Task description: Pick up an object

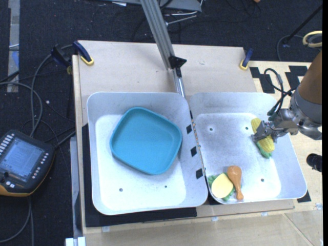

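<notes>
A yellow toy corn cob (265, 146) lies at the right side of the right bin (225, 137). My gripper (263, 131) is low over the cob's middle and covers part of it, so yellow shows on both sides of it. A brown toy drumstick (236, 179) and a yellow-green toy piece (221, 186) lie together near the right bin's front edge. The grey arm with its orange band (310, 88) reaches in from the right.
A blue square plate (146, 140) sits tilted in the left bin (102, 188). A metal pole (160, 27) slants up from the wall between the bins. A teach pendant (20, 160) lies on the floor at left.
</notes>
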Robot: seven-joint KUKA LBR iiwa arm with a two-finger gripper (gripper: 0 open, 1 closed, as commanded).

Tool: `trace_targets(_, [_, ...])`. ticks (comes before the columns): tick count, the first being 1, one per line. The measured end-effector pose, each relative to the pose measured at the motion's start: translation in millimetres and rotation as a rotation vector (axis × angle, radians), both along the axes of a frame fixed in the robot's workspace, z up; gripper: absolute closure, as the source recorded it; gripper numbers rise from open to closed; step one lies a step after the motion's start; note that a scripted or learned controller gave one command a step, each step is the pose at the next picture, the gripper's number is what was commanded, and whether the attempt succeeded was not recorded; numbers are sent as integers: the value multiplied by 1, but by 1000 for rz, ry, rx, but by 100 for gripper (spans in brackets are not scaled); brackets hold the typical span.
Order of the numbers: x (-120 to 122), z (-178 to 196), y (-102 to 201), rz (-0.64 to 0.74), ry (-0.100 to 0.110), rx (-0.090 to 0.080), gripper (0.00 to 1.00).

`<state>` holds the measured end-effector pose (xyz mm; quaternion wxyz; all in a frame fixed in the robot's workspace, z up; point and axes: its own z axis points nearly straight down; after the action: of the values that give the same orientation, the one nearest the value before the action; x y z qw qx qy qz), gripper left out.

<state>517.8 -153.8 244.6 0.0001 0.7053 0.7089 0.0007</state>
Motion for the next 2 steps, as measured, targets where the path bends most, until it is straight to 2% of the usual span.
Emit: trace_targets(2, [9, -20, 104, -1, 2, 0, 100])
